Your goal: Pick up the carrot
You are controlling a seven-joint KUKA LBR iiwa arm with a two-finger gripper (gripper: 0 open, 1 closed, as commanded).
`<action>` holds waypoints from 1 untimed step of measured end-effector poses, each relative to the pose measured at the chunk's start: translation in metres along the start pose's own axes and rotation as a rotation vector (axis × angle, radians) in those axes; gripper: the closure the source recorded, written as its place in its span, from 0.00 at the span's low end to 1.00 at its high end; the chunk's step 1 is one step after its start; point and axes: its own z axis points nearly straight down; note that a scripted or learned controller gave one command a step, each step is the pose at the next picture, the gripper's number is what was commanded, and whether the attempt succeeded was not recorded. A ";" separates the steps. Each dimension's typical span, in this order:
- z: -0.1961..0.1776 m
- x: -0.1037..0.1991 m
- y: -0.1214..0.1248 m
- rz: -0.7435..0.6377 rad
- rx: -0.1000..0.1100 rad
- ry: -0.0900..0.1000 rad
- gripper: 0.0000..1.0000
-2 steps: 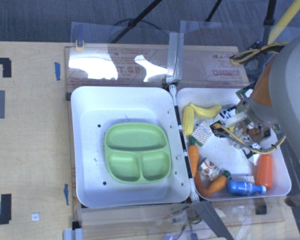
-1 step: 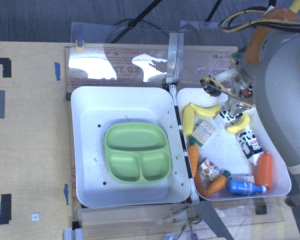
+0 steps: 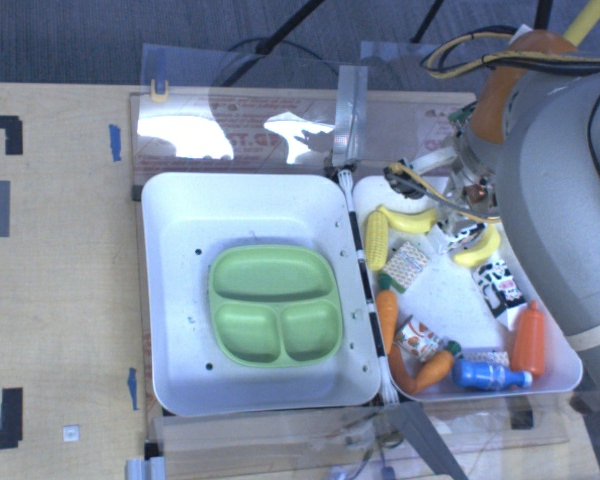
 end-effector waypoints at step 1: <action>-0.065 0.009 -0.045 0.007 0.013 -0.029 1.00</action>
